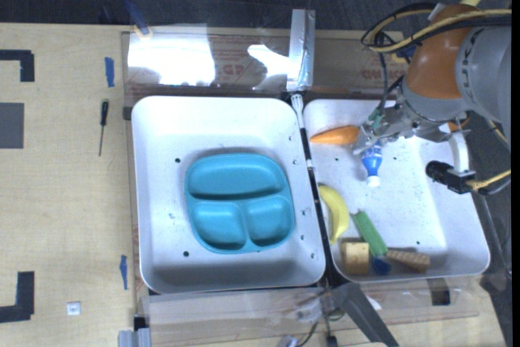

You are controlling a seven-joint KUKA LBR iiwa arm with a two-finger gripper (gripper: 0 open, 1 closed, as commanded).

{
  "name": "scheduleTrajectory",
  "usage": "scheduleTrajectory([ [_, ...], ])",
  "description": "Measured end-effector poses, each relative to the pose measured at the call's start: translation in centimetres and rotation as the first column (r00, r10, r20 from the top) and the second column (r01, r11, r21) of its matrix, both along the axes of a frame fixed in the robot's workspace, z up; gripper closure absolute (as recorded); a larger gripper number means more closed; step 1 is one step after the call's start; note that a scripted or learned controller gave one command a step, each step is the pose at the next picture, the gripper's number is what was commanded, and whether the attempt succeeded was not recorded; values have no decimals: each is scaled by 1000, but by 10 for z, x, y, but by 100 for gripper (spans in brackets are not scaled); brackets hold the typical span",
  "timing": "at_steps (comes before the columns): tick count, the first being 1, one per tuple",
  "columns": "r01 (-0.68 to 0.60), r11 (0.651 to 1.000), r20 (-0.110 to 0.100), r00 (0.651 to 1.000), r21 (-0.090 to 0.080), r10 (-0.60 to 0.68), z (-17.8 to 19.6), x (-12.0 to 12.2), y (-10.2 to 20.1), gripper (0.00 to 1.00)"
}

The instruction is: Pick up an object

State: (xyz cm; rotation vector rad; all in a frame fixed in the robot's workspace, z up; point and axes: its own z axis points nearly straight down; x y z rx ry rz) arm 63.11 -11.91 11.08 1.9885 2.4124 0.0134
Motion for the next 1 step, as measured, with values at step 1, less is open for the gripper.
scheduleTrajectory([
  [1,216,976,-10,976,4,-216,85,15,53,100],
])
